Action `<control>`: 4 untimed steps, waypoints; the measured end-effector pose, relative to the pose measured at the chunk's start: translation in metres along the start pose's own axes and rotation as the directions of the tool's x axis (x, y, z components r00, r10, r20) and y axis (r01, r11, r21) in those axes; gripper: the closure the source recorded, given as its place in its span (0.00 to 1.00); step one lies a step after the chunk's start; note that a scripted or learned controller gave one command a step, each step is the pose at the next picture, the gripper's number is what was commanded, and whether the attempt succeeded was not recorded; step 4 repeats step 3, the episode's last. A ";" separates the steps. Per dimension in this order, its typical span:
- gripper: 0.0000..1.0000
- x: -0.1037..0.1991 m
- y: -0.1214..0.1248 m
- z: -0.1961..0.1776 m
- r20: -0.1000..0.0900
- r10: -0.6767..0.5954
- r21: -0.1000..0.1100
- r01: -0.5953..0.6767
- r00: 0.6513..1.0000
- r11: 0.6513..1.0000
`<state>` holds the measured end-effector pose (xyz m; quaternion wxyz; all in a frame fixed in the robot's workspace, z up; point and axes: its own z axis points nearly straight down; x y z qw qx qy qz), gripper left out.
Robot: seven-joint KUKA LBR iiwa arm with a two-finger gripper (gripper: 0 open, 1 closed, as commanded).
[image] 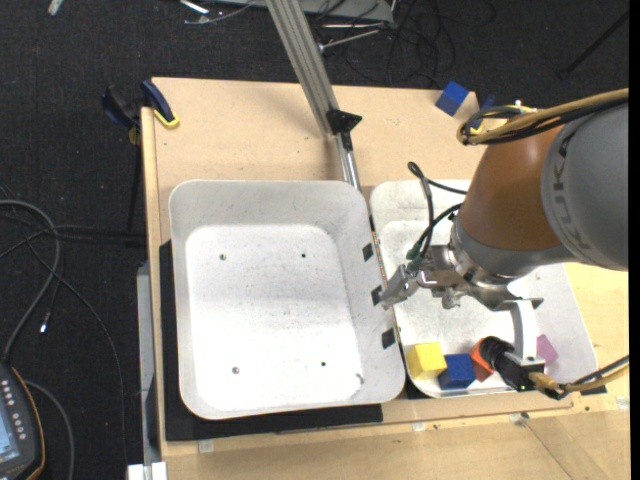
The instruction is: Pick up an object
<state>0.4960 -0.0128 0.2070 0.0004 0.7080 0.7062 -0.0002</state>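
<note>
In the right bin (400,213), several small objects lie along the near edge: a yellow block (427,358), a blue block (458,370) touching it, a red-orange piece (488,352) and a pink piece (546,348). My gripper (400,286) hangs over the left side of this bin, close to the wall between the two bins and just above the yellow block. The orange wrist band (510,203) and the grey arm cover most of the gripper and the middle of the bin. I see nothing held.
The left bin (200,208) is a white tray speckled with dark dots. A blue block (453,96) lies on the bench at the back right. A slanted metal pole (300,48) reaches the gap between the bins. A clamp (152,103) sits at the bench's back-left corner.
</note>
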 end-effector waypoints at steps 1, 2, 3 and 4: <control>0.00 0.044 -0.007 0.012 -0.002 -0.009 0.003 0.009 1.000 1.000; 0.00 0.063 -0.007 0.012 -0.001 -0.008 0.001 0.008 1.000 1.000; 1.00 0.062 -0.006 0.002 -0.001 -0.006 0.001 0.006 1.000 1.000; 1.00 0.062 -0.006 0.002 -0.001 -0.006 0.001 0.006 1.000 1.000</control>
